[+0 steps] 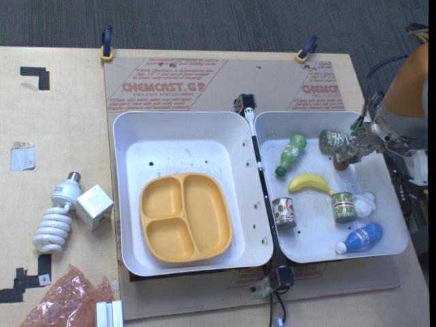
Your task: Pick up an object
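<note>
Two shallow white bins sit side by side on a brown board. The left bin (129, 148) holds a yellow divided plate (185, 216) with three compartments, lying flat near the bin's middle. The right bin (272, 131) carries the loose objects: a green bottle (291, 154) lying tilted toward the upper left, a yellow banana (310, 182) just below it near the bin's centre, a small red-labelled can (284, 212) standing near the left wall, a green-labelled can (343, 206) right of the banana, a crumpled clear piece (366, 202) touching that can on its right, and a blue bottle (360, 238) lying on its side near the lower right corner. Another green-labelled can (334, 141) lies on its side near the upper right of this bin. The arm comes in from the right, its orange band at the frame's edge, and the gripper (346, 157) hangs low just beside and below that tipped can; at this slant whether it is open, closed or holding anything cannot be told. Outside the bins, on the bench to the left, a spiral light bulb (56, 213) lies next to a small white box (95, 206), with a red mesh bag (71, 298) at the lower edge.
</note>
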### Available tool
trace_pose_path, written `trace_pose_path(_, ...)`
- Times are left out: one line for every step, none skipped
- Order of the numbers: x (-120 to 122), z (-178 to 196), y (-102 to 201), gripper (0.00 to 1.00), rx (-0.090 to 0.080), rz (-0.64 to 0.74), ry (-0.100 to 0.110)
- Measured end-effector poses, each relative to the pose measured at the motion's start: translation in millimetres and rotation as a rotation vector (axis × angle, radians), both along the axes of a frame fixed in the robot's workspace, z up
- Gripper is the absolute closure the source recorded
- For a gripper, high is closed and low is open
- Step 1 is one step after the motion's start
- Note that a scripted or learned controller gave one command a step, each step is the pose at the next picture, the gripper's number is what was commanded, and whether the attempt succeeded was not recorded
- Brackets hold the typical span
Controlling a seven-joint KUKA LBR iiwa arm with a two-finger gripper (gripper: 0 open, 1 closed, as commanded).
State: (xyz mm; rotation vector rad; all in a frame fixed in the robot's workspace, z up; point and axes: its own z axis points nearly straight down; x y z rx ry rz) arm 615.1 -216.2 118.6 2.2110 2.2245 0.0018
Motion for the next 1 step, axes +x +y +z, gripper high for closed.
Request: trace_pose_path(44.1, 16.4, 43.3, 1.0, 0.002, -0.004, 0.003)
